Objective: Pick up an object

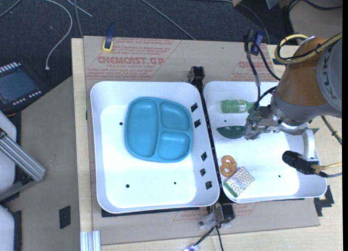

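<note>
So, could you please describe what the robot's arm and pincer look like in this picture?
The arm is a bulky rounded body, grey with a broad orange band above the wrist. A yellowish cable loops over its top, and dark cables run alongside it. At its end sits a small pincer of grey metal, mounted on a compact metallic block.
</note>
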Robot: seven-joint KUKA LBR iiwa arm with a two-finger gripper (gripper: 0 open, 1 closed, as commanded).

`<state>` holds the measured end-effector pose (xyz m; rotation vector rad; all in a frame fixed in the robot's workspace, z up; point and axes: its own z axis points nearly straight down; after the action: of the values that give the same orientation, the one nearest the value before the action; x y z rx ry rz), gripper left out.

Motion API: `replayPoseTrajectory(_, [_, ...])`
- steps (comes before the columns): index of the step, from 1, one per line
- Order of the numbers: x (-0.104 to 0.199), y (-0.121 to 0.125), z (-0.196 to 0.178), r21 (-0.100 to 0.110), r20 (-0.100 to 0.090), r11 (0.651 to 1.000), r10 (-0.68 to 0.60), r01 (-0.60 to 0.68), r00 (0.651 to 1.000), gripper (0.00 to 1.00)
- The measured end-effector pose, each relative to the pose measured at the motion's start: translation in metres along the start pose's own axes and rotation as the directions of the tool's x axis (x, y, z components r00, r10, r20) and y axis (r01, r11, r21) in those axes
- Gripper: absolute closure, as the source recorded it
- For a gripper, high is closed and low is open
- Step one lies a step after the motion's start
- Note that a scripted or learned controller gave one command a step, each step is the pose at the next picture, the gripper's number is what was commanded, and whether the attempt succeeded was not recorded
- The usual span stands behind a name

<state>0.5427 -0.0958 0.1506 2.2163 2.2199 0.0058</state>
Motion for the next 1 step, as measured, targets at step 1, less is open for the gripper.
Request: replayPoseTrajectory(1, [0.0051, 0.0023, -0.0447, 0.000, 0.000, 1.000, 0.000, 0.000, 1.000, 1.00])
